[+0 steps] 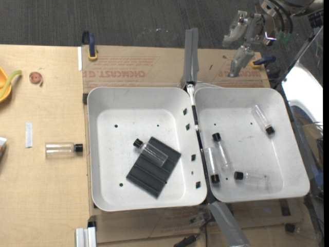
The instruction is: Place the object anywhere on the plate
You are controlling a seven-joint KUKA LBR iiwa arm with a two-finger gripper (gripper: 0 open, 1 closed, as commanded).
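In the left bin [103, 138], near the middle of the frame, a small clear bottle [150, 151] with a black cap lies on top of a dark plate [149, 174]. The right bin [290, 138] has four more clear bottles [221, 156]. At the upper right, the gripper [241, 60] hangs above the bench, holding nothing.
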